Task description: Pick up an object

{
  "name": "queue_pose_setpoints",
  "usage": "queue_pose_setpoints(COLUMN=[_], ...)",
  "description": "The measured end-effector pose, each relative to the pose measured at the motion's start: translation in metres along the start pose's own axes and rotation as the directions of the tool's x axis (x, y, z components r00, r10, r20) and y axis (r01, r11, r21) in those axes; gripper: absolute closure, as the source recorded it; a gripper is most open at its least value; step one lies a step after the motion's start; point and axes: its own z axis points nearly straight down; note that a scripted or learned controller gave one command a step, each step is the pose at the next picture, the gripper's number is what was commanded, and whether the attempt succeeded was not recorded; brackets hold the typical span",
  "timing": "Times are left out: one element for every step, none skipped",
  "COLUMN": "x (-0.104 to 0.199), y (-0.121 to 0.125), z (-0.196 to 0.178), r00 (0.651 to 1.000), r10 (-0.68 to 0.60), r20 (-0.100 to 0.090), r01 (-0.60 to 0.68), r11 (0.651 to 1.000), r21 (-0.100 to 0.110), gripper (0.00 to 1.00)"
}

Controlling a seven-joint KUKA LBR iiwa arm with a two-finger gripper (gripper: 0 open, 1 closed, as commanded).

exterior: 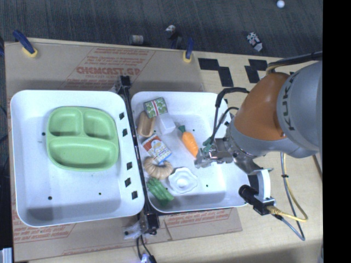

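One gripper [202, 159] hangs just right of the carrot [190, 143], fingers seemingly closed on nothing

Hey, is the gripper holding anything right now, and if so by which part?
Cannot be told: the gripper sits low beside the carrot, with nothing visibly between its fingers.

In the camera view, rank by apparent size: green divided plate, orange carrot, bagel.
1. Green divided plate, largest by far.
2. Bagel.
3. Orange carrot, though bagel and carrot look close, so that order is unsure.
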Motion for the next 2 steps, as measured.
queue_pose_setpoints(x=[0.0,0.023], y=[0.0,0.0], z=[0.0,0.097], r00=[1.0,1.0], r10=[0.0,0.0], r20=[0.001,0.0], r01=[0.0,0.0], r11=[1.0,1.0], r21=[0.0,-0.001], gripper=[0.0,0.0])
